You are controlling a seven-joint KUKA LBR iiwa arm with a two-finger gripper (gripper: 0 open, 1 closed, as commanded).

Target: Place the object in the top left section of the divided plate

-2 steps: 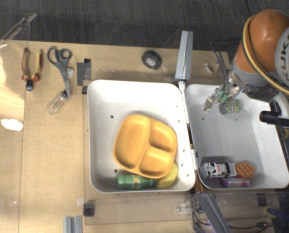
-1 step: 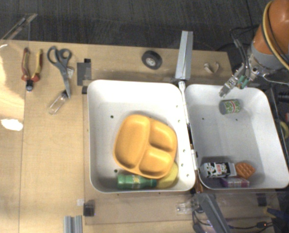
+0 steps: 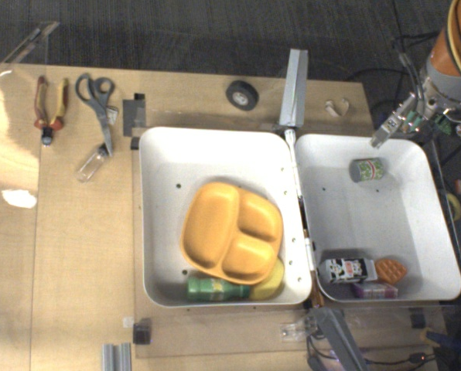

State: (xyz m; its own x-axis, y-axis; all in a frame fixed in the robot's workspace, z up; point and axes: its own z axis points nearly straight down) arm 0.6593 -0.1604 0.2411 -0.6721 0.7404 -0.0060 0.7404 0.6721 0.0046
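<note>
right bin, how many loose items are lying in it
4: a small can near the top of the right bin, and a black-and-white box, a waffle-like round and a purple item along its bottom edge. More may be hidden.

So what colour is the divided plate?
Yellow-orange all over; the divided plate shows clearly in the camera view.

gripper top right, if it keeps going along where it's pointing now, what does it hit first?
The gripper points down-left over the right bin's top rim. On that line it would probably first meet the small green can lying there, though depth is unclear: it could reach the bin floor beside it.
</note>
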